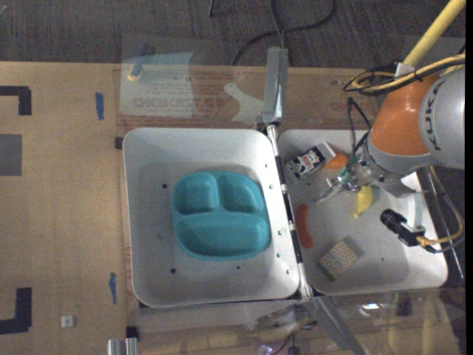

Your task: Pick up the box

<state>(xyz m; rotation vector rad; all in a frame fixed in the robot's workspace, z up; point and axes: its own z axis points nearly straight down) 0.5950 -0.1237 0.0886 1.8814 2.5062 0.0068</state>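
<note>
A small white box with black print (311, 160) lies tilted near the back left corner of the right bin (421, 272). A second boxy item, a tan block with a speckled top (340, 258), lies near the front of the same bin. My gripper (337, 187) hangs low over the middle of the right bin, just right of and in front of the white box, with nothing visibly held. The grey arm with its orange band (403, 128) reaches in from the right.
A yellow banana-like piece (362, 201) lies right beside the gripper, and a small orange thing (336, 163) sits behind it. A red-orange stick (303, 226) lies by the right bin's left wall. A teal divided plate (220, 214) sits in the left bin (148, 168).
</note>
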